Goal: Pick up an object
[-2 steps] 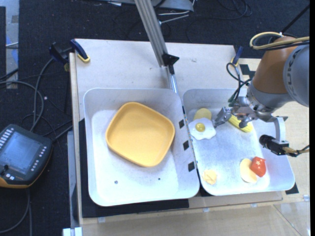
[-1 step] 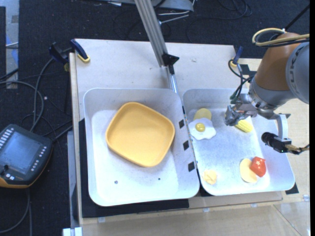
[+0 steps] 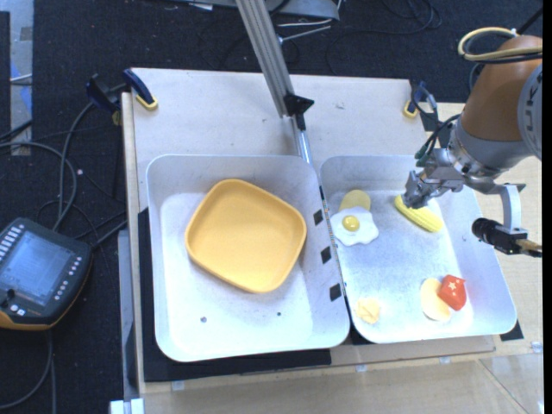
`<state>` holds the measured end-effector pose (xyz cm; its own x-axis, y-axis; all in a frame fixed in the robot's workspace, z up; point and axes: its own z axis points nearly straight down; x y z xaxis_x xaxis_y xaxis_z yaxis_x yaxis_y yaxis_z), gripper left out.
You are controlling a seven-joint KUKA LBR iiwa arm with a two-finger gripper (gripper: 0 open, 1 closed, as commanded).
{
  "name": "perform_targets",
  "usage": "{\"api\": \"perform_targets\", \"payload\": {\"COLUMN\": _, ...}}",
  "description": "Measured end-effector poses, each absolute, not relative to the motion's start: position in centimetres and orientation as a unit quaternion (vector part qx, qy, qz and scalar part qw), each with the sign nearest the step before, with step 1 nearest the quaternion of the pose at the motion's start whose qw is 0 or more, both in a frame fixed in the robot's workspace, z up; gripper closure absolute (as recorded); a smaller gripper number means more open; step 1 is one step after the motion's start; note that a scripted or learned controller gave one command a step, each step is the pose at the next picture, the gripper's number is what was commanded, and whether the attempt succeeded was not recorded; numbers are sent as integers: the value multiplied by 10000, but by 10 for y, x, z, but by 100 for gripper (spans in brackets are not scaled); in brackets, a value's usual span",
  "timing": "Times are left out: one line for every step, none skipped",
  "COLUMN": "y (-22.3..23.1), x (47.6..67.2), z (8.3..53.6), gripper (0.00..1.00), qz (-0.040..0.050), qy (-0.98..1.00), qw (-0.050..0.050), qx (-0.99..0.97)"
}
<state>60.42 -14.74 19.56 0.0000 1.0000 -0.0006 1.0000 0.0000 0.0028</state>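
Note:
My gripper (image 3: pixel 418 193) reaches in from the right and hangs low over the back of the right bin (image 3: pixel 405 335). Its tip touches or nearly touches a yellow corn cob (image 3: pixel 422 217) that lies at a slant just below it. To the left of the corn lie a fried egg (image 3: pixel 355 228) and a small yellow round piece (image 3: pixel 354 201). Near the front of the same bin are a red tomato-like piece (image 3: pixel 452 291) on a pale slice (image 3: pixel 434 301) and a small yellow chunk (image 3: pixel 369 311).
A big yellow square plate (image 3: pixel 246 234) lies in the left bin (image 3: pixel 168 257). A slanted metal bar (image 3: pixel 267 46) rises from the divider between the bins. Clamps sit at the bench's back corners. A teach pendant (image 3: pixel 34 270) lies off the bench at the left.

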Motion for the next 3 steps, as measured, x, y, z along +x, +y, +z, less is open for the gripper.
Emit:
{"api": "perform_targets", "payload": {"y": -147, "x": 605, "z": 238, "gripper": 100, "qz": 11, "qy": 7072, "qw": 14, "qx": 7070}}
{"api": "perform_targets", "payload": {"y": -92, "x": 587, "z": 229, "gripper": 100, "qz": 1, "qy": 7087, "qw": -8, "qx": 7055}}
{"api": "perform_targets", "payload": {"y": -39, "x": 579, "z": 224, "gripper": 100, "qz": 1, "qy": 7087, "qw": -8, "qx": 7055}}
